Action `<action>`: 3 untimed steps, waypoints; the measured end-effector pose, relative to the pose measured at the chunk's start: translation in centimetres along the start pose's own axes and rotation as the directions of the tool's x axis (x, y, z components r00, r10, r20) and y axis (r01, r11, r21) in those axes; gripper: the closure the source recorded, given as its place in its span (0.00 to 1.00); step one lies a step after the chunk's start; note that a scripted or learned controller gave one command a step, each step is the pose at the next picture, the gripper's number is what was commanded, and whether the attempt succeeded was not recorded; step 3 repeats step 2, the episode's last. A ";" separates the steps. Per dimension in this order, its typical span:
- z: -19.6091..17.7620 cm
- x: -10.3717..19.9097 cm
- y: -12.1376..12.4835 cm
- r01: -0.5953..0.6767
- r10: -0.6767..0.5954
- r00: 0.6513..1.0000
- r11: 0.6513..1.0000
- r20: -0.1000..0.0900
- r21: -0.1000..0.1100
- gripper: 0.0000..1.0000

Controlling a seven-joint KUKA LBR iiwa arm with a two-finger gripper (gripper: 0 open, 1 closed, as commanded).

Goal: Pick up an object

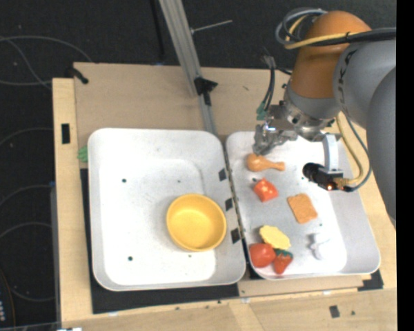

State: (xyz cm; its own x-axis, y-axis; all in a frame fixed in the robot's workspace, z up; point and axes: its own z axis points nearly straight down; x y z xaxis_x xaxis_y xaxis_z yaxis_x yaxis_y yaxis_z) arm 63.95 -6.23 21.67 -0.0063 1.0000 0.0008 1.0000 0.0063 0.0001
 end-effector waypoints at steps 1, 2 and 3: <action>-1.7 5.5 -0.7 0.002 -0.002 1.000 1.000 -0.002 -0.002 1.00; -2.6 10.1 -1.4 0.002 -0.002 1.000 1.000 -0.002 -0.002 1.00; -2.6 10.1 -1.4 0.002 -0.002 1.000 1.000 -0.002 -0.002 1.00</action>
